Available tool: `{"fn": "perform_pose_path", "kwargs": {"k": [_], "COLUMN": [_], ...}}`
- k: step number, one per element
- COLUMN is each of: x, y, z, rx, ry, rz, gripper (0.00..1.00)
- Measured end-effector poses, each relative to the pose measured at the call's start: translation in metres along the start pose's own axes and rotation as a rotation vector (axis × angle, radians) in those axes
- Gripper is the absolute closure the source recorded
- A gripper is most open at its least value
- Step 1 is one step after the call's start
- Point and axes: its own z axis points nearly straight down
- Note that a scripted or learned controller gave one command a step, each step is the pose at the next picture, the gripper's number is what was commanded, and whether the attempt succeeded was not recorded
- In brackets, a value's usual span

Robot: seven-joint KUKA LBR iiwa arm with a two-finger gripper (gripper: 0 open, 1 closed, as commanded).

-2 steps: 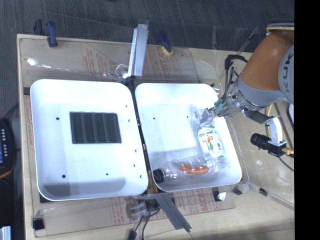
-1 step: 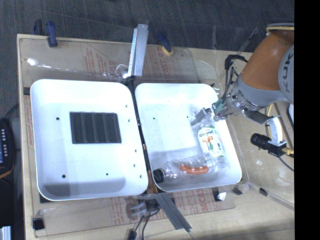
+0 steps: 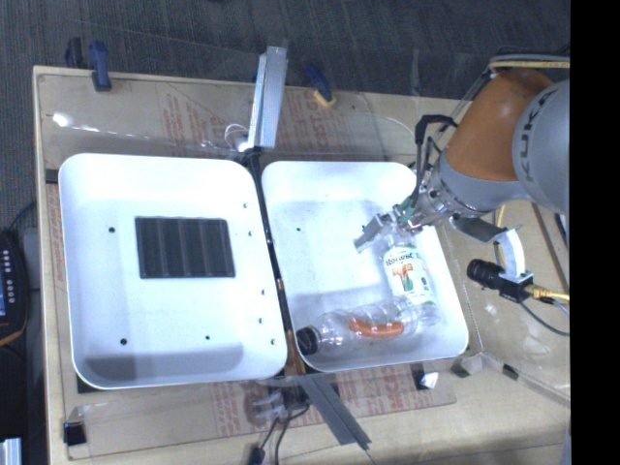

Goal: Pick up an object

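Pincer [image 3: 380, 229] above bottle [image 3: 409, 277]

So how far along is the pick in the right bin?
Nothing looks picked yet. The clear bottle with the black cap lies along the near wall of the right bin, and the white labelled bottle lies beside the far-right wall. In hand: the gripper is down inside that bin, just above the white bottle's top. Left: closing on an object and lifting it clear.

Claw [image 3: 380, 229] fingers too small to tell; arm [image 3: 513, 143] cut off right.
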Motion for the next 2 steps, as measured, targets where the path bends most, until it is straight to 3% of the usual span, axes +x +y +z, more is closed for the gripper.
{"fn": "perform_pose_path", "kwargs": {"k": [2], "x": [-0.0037], "y": [0.013], "z": [0.0122], "rx": [-0.003], "ry": [-0.002], "rz": [-0.057], "gripper": [0.0]}}
